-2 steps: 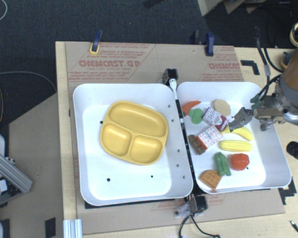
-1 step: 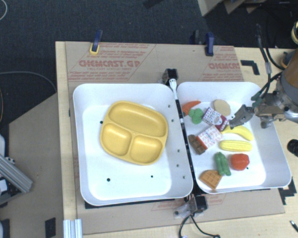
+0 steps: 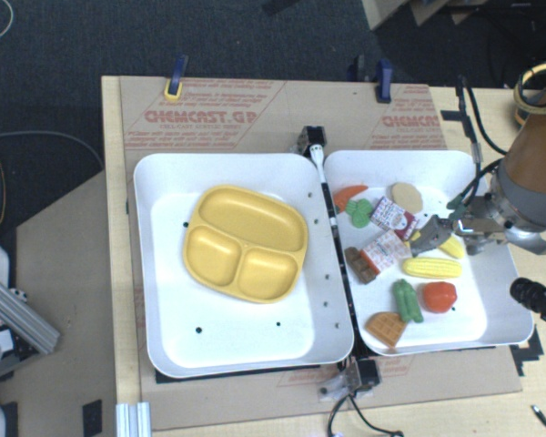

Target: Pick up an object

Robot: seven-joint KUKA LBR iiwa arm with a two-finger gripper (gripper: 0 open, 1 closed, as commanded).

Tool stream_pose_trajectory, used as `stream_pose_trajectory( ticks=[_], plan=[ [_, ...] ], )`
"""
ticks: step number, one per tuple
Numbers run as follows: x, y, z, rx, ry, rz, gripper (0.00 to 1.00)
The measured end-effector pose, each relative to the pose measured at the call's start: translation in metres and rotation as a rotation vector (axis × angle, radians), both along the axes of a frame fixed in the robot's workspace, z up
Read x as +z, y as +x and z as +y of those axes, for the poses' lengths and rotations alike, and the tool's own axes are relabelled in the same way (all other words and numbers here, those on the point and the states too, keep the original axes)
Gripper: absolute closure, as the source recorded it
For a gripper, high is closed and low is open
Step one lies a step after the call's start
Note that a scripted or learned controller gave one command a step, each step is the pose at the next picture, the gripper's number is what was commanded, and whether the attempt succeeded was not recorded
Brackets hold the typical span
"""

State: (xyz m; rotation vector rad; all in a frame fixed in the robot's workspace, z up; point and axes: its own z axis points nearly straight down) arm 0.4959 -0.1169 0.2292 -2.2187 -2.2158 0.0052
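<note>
The right bin (image 3: 491, 321) holds several toy foods. Among them are an orange carrot (image 3: 349, 194), a green broccoli piece (image 3: 359, 213), a beige round piece (image 3: 406, 196), two red-and-white packets (image 3: 392, 218) (image 3: 380, 251) and a brown block (image 3: 359, 265). Nearer the front lie a yellow corn cob (image 3: 432, 268), a red tomato (image 3: 439, 295), a green pickle (image 3: 406, 300) and a tan wedge (image 3: 386, 328). My gripper (image 3: 434, 236) reaches in from the right, low over the bin. It is just above the corn and beside a small yellow piece (image 3: 453, 247).
The left bin (image 3: 164, 326) carries a yellow three-compartment plate (image 3: 246, 242). A black divider strip (image 3: 332, 235) runs between the bins. Clamps (image 3: 174, 85) (image 3: 383, 82) sit on the board's far edge. Cables trail by the arm at the right.
</note>
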Motion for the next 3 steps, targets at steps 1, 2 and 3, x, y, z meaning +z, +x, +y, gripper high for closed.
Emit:
stream_pose_trajectory(
  ticks=[1, 2, 3],
  plan=[
    [-0.044, 0.0, -0.004, 0.0, 0.0, 0.0, 0.0],
    [-0.095, 0.003, -0.013, 0.0, 0.0, 0.0, 0.0],
    [-0.147, 0.003, -0.012, 0.0, 0.0, -0.002, 0.0]
  ],
)
